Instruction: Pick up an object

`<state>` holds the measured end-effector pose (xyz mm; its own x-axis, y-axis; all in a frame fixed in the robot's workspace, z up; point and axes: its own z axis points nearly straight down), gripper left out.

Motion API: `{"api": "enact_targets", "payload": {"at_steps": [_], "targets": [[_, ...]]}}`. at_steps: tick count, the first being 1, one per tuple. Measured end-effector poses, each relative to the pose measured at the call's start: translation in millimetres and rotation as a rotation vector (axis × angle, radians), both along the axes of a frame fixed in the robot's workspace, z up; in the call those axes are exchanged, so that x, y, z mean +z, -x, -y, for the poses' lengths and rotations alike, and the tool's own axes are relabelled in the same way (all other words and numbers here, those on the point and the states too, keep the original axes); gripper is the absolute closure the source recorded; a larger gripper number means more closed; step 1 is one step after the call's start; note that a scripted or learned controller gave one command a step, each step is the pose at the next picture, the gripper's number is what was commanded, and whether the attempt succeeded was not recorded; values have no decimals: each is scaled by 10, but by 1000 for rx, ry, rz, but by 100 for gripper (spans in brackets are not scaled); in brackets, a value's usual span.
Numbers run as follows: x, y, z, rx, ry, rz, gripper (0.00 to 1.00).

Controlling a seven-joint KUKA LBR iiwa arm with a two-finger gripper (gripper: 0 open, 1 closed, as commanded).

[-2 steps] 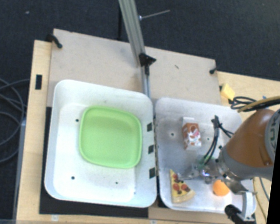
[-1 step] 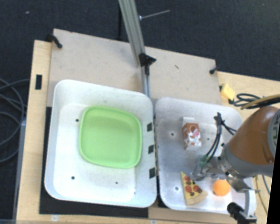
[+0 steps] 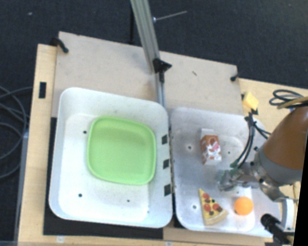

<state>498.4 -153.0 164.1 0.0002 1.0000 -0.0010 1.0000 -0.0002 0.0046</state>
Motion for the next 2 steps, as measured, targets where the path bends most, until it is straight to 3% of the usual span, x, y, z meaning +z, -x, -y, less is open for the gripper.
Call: {"api": "enact_targets", "payload": {"at_steps": [2], "targets": [[1038,-7,21,0,0,0,100]]}}
